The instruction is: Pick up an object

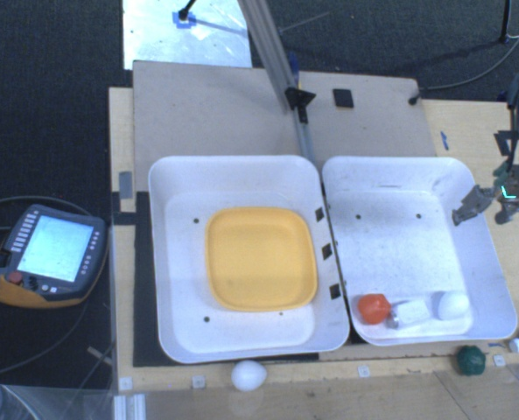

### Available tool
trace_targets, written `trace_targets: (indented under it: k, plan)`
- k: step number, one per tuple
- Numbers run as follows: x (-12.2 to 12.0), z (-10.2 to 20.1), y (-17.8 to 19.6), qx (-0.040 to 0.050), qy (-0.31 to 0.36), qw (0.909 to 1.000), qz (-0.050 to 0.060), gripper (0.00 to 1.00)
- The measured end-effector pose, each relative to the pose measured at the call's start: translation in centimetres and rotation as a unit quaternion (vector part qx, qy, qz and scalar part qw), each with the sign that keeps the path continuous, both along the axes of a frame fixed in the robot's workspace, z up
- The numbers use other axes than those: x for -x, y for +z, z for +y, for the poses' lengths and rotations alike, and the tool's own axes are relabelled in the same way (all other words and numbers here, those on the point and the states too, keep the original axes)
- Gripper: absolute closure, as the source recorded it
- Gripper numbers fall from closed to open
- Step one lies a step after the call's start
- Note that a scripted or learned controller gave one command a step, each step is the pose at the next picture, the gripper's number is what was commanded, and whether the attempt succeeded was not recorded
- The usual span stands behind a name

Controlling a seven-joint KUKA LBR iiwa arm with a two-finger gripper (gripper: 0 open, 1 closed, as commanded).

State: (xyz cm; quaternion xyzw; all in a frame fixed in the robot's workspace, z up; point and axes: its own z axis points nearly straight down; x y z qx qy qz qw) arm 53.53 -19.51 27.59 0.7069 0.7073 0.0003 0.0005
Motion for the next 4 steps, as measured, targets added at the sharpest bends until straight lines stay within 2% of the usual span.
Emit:
trace_targets:
  k: [1, 2, 4]
  plan:
    - [0.0, 0.0, 0.0, 0.0, 0.0, 1.0, 0.0, 0.0]
    - [-0.9, -0.2, -5.4, -0.0005, 0.0, 1.0, 0.002, 0.0]
    - [0.4, -0.1, -16.6, -0.0007, 0.0, 1.0, 0.002, 0.0]
